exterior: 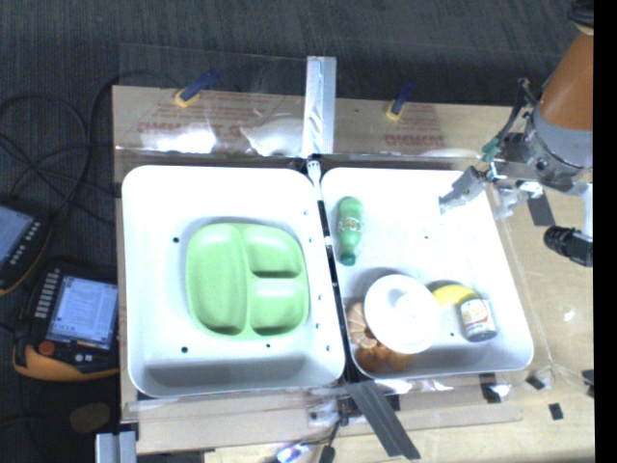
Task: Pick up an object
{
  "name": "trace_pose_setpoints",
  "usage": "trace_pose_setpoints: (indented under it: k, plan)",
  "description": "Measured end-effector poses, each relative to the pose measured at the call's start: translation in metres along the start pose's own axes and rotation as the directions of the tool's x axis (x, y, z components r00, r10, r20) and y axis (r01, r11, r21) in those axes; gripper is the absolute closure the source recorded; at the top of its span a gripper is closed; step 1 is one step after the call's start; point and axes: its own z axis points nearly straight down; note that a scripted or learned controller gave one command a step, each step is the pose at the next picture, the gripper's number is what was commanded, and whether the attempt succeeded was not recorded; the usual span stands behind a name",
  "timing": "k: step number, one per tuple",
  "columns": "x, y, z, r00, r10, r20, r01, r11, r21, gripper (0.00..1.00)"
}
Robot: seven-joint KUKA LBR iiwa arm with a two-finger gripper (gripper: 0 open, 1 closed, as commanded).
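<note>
One green divided plate (pixel 248 278), one green bottle (pixel 348 228), one white lid (pixel 402 312), one jar (pixel 475 318); hand (pixel 472 189) grip unclear.

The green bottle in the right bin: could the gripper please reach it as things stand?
Probably yes. The green bottle lies alone by the right bin's left wall, nothing on top of it. The gripper hovers at the bin's far right corner, bare floor between them.

Handheld pendant w/ screen (pixel 79 314) left of bench, cables (pixel 39 152), blue clip (pixel 196 89), yellow clip (pixel 398 103)
</note>
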Motion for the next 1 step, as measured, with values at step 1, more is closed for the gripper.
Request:
trace_pose_setpoints:
  k: [1]
  plan:
    - [-0.0006, 0.0136, 0.0729, 0.998, -0.063, -0.001, 0.063, 0.998, 0.0, 0.0]
